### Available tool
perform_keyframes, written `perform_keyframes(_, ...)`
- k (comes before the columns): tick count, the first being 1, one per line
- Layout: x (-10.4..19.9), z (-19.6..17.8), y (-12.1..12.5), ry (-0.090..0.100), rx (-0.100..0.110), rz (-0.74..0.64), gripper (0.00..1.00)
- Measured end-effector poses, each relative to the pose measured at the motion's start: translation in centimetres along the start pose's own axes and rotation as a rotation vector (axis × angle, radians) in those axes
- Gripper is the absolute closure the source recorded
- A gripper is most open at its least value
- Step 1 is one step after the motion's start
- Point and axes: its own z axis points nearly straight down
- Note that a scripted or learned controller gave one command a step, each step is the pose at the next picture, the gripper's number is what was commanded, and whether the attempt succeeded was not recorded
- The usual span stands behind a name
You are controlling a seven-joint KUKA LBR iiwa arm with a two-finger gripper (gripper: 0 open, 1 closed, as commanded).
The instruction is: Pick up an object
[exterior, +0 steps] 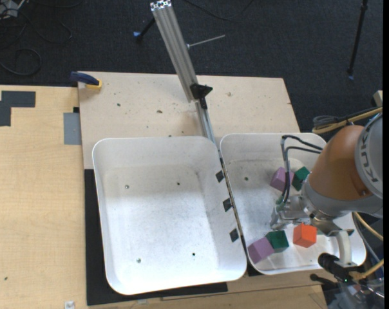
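The right bin (259, 148) holds several small blocks. A purple block (281, 178) and a dark green block (302, 175) lie side by side near its middle. Toward the front edge sit another purple block (260, 248), a green block (279, 240) and an orange-red block (304, 235). My gripper (283, 216) is low inside this bin, between the two groups, just above the green and orange-red blocks. I see nothing held in it. The arm's orange band (336, 167) covers the bin's right side.
The left bin (117, 148) lies beside the right one, with a divider carrying black clips (226, 204) between them. A slanted aluminium post (178, 50) rises behind the bins. Cables and a black fitting (333, 264) sit at the right bin's front corner.
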Motion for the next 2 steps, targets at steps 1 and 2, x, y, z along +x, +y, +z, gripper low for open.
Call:
perform_keyframes(1, -0.1, -6.3, 0.0, -0.002, -0.008, -0.013, 1.00)
perform_keyframes(2, -0.7, -11.0, 0.8, -0.002, -0.008, -0.012, 1.00)
